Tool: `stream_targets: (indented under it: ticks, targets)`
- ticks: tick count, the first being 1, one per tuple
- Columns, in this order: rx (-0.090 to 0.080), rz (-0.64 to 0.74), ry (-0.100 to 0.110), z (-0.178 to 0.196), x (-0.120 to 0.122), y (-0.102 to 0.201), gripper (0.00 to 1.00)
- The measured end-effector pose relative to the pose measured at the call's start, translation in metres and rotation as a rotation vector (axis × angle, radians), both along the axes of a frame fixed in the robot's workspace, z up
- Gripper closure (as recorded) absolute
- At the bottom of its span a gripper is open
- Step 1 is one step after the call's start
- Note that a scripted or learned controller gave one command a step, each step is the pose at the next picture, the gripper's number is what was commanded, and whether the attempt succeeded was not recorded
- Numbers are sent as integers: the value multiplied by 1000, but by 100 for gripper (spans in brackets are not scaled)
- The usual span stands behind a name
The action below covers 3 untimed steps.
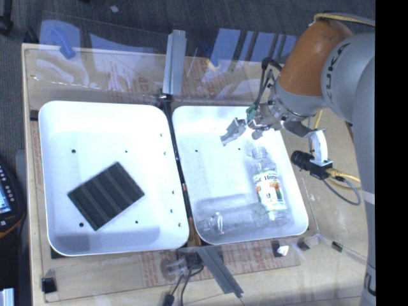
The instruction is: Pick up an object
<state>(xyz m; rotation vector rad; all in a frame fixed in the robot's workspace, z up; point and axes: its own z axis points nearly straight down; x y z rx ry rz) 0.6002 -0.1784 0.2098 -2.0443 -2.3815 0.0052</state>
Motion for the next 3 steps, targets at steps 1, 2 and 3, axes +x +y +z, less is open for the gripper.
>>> stream_targets:
  ticks: [1,2,3]
  targets:
    - [1,94,-3,-44,-43,-32,0]
    - [1,94,-3,-44,-43,-32,0]
    - [0,131,-5,-40,-38,-33,0]
